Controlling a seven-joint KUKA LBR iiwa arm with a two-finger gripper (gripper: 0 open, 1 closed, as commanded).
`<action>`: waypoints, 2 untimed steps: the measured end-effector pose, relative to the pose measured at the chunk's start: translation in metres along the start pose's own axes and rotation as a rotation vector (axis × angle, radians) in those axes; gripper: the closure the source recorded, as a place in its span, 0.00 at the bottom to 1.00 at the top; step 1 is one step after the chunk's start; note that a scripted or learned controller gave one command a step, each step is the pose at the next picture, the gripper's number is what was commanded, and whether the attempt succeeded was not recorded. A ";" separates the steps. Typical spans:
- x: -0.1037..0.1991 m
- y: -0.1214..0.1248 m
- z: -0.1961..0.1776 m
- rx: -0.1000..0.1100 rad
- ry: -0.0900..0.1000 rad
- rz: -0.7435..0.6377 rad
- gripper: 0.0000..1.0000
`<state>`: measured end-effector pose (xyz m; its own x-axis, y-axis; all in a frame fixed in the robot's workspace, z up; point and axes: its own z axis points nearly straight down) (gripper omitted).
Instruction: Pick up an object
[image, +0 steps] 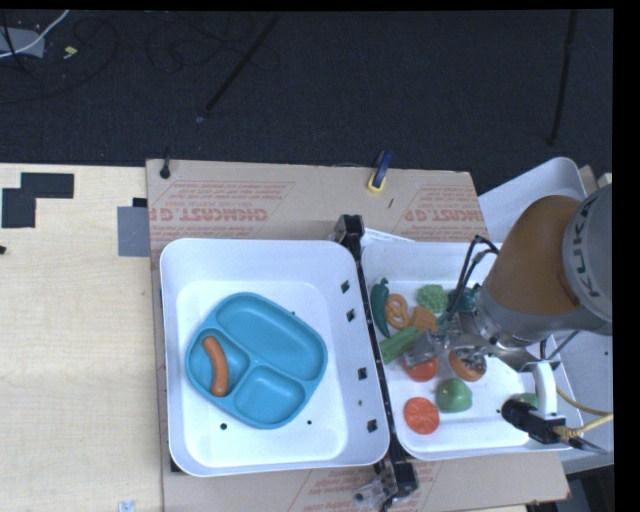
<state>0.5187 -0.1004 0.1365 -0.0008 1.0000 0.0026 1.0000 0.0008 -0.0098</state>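
round red tomato (421, 415), smooth skin

A: Where is there room?
B: The left bin (175, 300): bare floor all round the blue tray (270, 350).
A: The right bin (480, 445)?
B: Crowded. Toy food (420, 345) sits packed mid-bin, the arm (540, 270) hangs above, and only the near strip beside the tomato (421, 415) lies free.
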 end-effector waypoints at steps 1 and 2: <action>0.002 0.002 0.047 -0.011 0.000 -0.001 0.00; -0.006 0.004 0.033 -0.024 -0.015 0.010 1.00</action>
<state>0.5222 -0.1064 0.1037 0.0096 0.9999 -0.0128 0.9999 -0.0094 0.0141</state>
